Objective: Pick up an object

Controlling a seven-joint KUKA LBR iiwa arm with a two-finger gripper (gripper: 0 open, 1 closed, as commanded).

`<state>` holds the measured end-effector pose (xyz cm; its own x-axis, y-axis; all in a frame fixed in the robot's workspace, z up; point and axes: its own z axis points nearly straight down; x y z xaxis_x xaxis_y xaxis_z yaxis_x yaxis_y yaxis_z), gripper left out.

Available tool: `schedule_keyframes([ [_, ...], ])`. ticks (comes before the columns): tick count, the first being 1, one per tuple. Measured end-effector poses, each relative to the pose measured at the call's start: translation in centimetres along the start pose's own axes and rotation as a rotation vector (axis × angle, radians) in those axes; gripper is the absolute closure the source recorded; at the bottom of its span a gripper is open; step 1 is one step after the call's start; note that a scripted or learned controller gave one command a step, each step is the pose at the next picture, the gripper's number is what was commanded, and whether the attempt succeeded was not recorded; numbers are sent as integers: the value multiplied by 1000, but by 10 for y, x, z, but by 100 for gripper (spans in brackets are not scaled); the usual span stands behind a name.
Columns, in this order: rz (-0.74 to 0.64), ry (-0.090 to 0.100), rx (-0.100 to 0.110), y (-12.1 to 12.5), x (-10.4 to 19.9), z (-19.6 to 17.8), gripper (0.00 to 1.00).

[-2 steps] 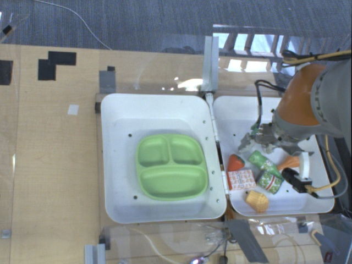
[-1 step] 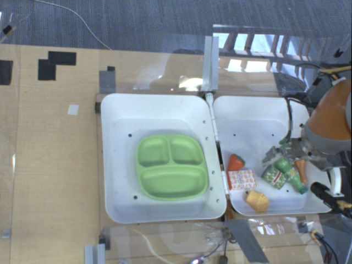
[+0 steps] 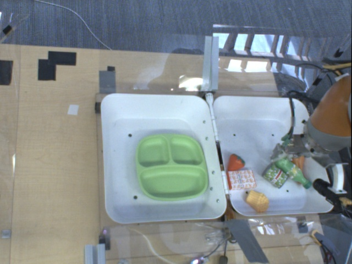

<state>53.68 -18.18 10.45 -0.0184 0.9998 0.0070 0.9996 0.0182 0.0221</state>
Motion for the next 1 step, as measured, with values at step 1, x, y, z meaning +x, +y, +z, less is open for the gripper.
schedule_keyframes([
  [1, 12, -7, 17, 43, 57, -65, 100],
])
